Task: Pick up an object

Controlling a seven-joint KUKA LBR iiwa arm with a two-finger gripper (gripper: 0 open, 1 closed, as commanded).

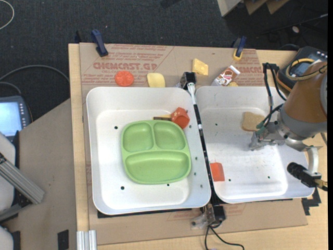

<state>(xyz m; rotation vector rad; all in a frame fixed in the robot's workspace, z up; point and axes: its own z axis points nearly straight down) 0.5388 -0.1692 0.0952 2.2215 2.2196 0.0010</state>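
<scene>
My gripper (258, 140) is low inside the right bin (244, 191), just below a tan flat piece (251, 121) that lies near the bin's back. The grey arm with its orange band (304, 105) comes in from the right above it. An orange block (217, 172) rests at the right bin's left edge, well apart from the gripper. In the left bin (104, 181) a green divided plate (155, 152) lies flat, with a red-orange cup-like object (180, 119) by its back right corner.
Behind the bins, on the cardboard, lie a red disc (124, 78), two yellow pieces (155, 79) (200, 66) and a red-and-white packet (226, 77). Blue clamps (99, 42) (239, 47) hold the board's back edge. A black rail (199, 134) separates the bins.
</scene>
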